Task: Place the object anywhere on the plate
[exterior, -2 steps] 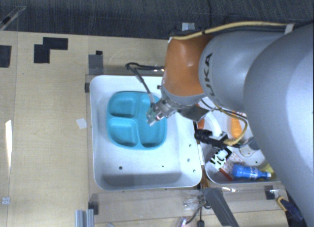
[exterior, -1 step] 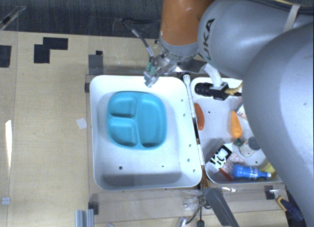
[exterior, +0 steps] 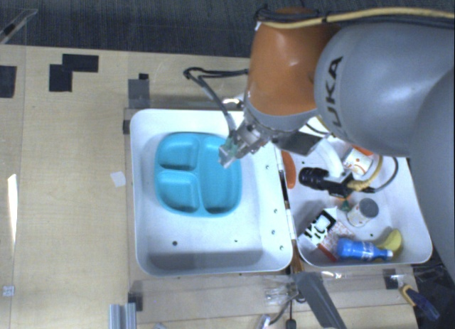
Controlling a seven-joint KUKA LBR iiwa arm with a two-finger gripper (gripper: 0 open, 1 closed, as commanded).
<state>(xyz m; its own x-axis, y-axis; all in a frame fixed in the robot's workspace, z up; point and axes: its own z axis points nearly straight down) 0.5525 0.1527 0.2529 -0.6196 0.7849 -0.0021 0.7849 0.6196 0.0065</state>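
Progress is hard to judge: my tool (exterior: 232, 150) hangs just above one edge of the blue divided plate (exterior: 181, 178), and I cannot tell whether it is wide, narrow or carrying anything. The plate's compartments below the tool look bare, so the placing seems not yet done.

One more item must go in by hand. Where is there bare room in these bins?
Left bin: a bare strip along the near wall, below the blue divided plate, and a narrower one between plate and right wall. The arm overhangs the plate's far right corner. Right bin is crowded: blue bottle, yellow piece, black-and-white box.
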